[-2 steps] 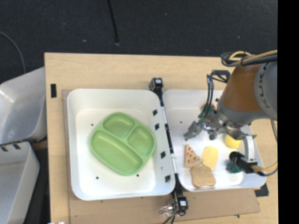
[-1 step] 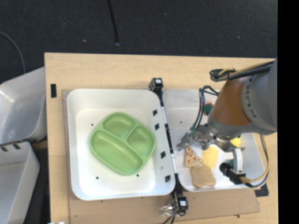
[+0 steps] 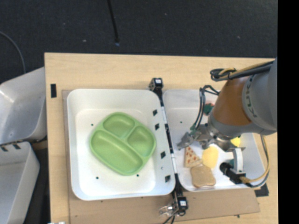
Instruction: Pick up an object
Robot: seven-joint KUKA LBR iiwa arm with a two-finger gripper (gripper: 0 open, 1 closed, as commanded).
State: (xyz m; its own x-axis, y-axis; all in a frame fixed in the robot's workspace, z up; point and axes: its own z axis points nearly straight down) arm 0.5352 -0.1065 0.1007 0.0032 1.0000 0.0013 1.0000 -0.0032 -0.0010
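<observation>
- The wooden worktop (image 3: 93, 69) carried two shallow white bins side by side: the left bin (image 3: 79, 111) and the right bin (image 3: 180, 101).
- A green divided plate (image 3: 122, 143) with three compartments lay flat in the middle of the left bin.
- The grey arm (image 3: 261, 101), with its orange band (image 3: 231, 104), reached in from the right and hung over the right bin.
- The tool (image 3: 198, 139) sat low in the right bin, just above the toy food; whether it was spread or closed, and whether it had hold of anything, could not be told from this angle.
- A pizza slice (image 3: 190, 157) lay just below the tool, near the bin's left wall.
- A yellow piece (image 3: 210, 157) lay just right of the pizza slice, partly under the wrist.
- A slice of toast (image 3: 202, 176) lay at the bin's near edge, touching or nearly touching the pizza slice and the yellow piece.
- Cables (image 3: 252, 176) looped from the wrist across the bin's right side.
</observation>
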